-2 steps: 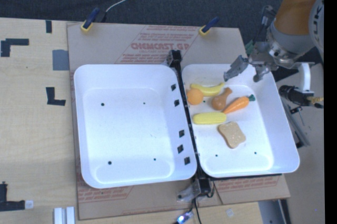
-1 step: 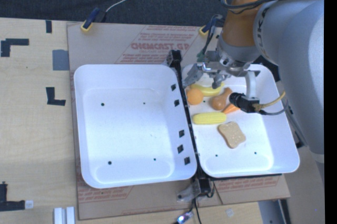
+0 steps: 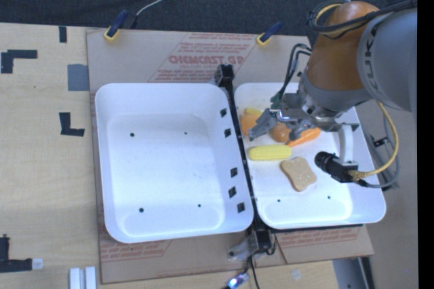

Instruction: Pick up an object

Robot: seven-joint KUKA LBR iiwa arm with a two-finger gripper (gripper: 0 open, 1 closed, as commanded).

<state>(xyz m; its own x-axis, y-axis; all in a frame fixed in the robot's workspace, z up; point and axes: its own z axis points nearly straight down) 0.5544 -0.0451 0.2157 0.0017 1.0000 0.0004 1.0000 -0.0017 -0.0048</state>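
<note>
Fingers spread apart, nothing between them; gripper (image 3: 271, 126) hangs low over the right bin's upper left part, tips aimed toward 8 o'clock. Arm (image 3: 352, 57), grey with orange band, comes in from 3 o'clock and covers that bin's top right. Left bin (image 3: 163, 165) white, shallow, just dark dots on its floor. Right bin (image 3: 319, 213) touches it along the black centre divider and holds the food items. Slice of bread (image 3: 299, 173) lies near bin centre, at 5 o'clock from the gripper. Corn cob (image 3: 270, 154) yellow, lying flat just below the fingertips, at 10 o'clock from the bread. Carrot (image 3: 305, 137) orange, at 3 o'clock from the gripper, partly under the wrist. Orange round piece (image 3: 280, 134) sits by the fingertips, close but not clamped. Small yellow piece (image 3: 252, 112) near the divider at 11 o'clock from the gripper.
</note>
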